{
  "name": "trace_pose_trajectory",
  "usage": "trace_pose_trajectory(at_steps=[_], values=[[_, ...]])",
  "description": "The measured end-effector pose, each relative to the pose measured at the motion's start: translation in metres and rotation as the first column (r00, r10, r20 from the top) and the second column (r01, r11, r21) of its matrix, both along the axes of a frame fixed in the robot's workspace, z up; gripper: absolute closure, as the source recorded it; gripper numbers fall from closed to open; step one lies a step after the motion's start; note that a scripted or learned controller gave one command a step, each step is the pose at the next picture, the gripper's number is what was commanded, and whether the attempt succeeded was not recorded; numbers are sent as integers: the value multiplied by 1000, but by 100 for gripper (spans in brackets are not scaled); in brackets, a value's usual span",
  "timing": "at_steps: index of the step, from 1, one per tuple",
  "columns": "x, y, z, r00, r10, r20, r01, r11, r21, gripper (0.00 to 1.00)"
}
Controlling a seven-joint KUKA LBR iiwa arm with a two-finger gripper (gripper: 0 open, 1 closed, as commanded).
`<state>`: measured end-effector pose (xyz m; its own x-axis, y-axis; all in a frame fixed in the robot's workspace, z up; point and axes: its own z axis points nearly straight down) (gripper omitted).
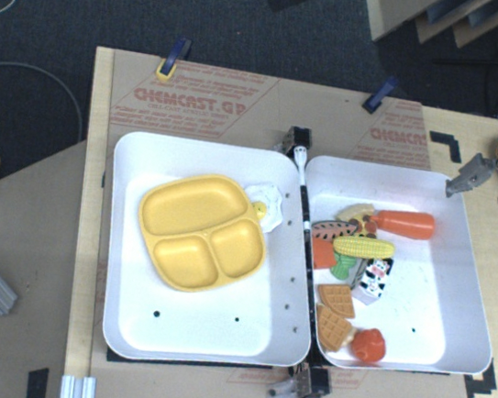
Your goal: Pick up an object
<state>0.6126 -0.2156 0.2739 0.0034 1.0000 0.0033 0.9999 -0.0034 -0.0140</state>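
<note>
— Where's the gripper [492,176]?
— I see it at the right bin's [462,262] far corner, jaws spread, gripping nothing.
— The objects?
— Carrot [403,224], corn [364,248], waffles [335,314] clustered in that bin.

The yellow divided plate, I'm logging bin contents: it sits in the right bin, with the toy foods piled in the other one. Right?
Not quite. The camera view shows the yellow divided plate in the left bin; the toy foods, like the corn cob, are in the right bin.
</note>
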Motion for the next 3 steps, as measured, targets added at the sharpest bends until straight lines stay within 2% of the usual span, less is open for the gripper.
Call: trace_pose_trajectory(at_steps=[1,2,3], values=[[2,1,8,1000,4,13,-4,1000,-3,0],[-4,-3,-37,1000,3,9,-3,1000,-2,0],[4,0,-84,1000,5,8,-5,1000,-1,0]])
